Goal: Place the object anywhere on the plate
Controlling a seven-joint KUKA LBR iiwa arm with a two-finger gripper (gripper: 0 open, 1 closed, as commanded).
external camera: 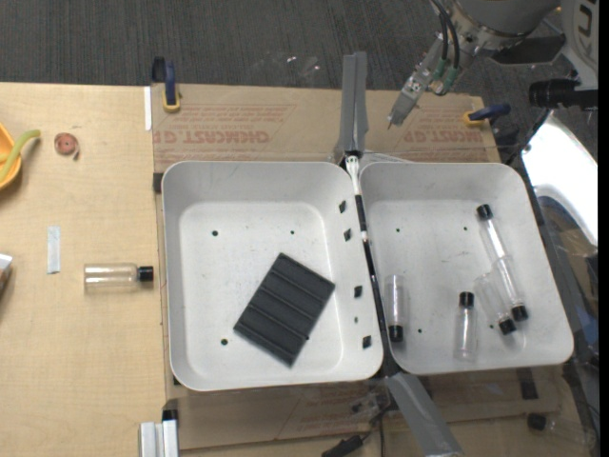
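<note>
A dark ribbed rectangular plate (284,308) lies tilted on the floor of the left bin (190,198), towards its front. Several clear vials with black caps lie in the right bin (428,198): a long one (493,246) at the right, one (395,303) by the left wall, one (464,327) near the front, and a cluster (504,303) at the front right. My gripper (404,103) hangs high above the back edge of the right bin, over the cardboard, pointing down and to the left. Nothing hangs from it.
On the wooden bench left of the bins lie a clear vial (116,274), a small white strip (53,250), a reddish disc (65,143) and a yellow object (9,155) at the edge. Blue clamps (160,69) hold the cardboard at the back.
</note>
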